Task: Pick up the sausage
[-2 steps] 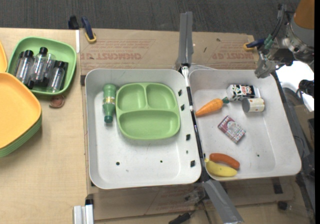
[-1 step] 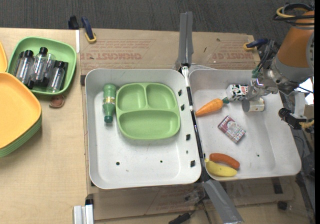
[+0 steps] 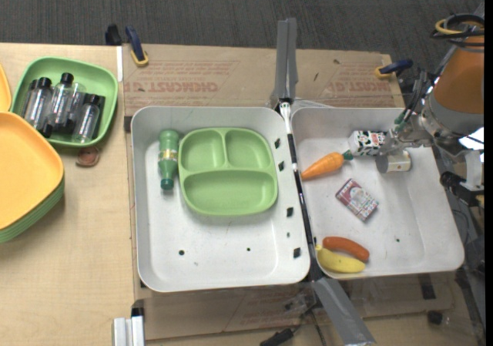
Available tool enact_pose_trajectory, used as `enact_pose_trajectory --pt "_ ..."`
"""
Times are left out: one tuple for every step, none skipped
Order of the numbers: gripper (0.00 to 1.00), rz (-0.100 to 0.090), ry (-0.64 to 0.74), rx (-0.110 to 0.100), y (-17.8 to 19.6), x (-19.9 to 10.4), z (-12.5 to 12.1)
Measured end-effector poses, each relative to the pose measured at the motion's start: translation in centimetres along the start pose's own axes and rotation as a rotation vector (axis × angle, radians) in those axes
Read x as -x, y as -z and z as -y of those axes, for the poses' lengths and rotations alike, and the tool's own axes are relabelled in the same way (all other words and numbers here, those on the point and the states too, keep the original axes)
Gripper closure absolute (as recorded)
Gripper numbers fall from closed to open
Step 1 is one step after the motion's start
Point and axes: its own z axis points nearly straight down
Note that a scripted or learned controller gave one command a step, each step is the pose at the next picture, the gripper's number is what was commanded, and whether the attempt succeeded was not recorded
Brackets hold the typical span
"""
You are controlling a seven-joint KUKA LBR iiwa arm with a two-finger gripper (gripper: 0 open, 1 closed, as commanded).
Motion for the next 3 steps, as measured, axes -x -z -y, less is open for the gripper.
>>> enact_pose_trajectory --pt "1.00 -0.003 -0.112 -0.058 -2.8 -5.3 0.4" --pt "1.00 0.001 -0.227 -0.060 -2.6 1.6 3.6" --pt "1.00 0.001 -0.228 -0.060 -1.8 1.7 3.6"
